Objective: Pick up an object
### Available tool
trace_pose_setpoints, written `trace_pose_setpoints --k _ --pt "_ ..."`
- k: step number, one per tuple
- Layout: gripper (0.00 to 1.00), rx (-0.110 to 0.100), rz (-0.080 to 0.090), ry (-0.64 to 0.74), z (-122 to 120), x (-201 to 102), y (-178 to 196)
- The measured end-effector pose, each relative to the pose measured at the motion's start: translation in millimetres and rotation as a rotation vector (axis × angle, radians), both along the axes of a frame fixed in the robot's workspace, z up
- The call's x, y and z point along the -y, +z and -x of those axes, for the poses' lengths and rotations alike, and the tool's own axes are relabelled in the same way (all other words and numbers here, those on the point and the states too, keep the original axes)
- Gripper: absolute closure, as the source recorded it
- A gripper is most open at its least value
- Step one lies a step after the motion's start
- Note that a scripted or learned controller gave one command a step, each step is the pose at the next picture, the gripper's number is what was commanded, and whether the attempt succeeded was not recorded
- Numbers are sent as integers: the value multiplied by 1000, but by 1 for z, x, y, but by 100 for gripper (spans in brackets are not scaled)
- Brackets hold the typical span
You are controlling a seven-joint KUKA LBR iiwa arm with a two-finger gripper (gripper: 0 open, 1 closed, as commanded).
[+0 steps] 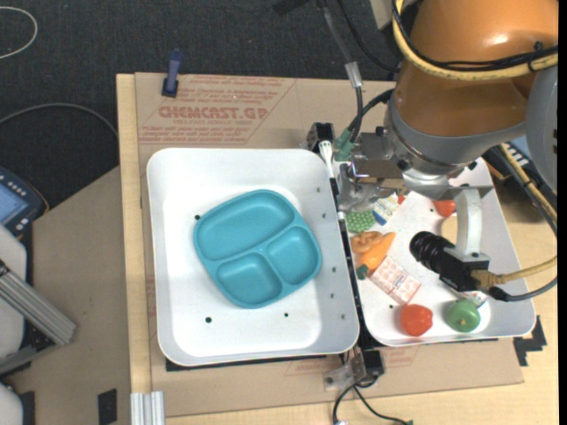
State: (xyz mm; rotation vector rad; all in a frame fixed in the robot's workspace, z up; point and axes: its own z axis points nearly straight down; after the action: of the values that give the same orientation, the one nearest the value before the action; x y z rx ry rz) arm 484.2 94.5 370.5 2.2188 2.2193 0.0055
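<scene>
Fingers: spread not readable, the wrist housing and the metal of the gripper [368,184] hide them from above, so open or closed cannot be told; nothing is seen held. The gripper sits over the near-left corner of the right bin [500,237], close against the wall shared with the left bin [177,237]. Candidate objects all lie in the right bin: a small green piece [359,220] just below the gripper, a blue-and-white bit [386,209] beside it, an orange piece [374,248] touching or nearly touching the green one, then a pink-and-white packet [395,282], a red ball [416,319], a green ball [462,315] and a small red piece [444,208] further out. The left bin carries only a teal divided plate [257,248]. Judgement: the step in hand is the descent onto the green piece. To do it well, the arm should come straight down, centred on that piece and clear of the bin wall, since a contact there would likely deflect the grasp. The orange piece crowds it; a close that catches both may slip. The balls, lying apart, look like easier targets.
</scene>
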Motion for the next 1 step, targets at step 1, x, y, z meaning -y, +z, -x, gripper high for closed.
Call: trace_pose_setpoints --k 1 --pt "100 -6 0 2 5 -24 -3"
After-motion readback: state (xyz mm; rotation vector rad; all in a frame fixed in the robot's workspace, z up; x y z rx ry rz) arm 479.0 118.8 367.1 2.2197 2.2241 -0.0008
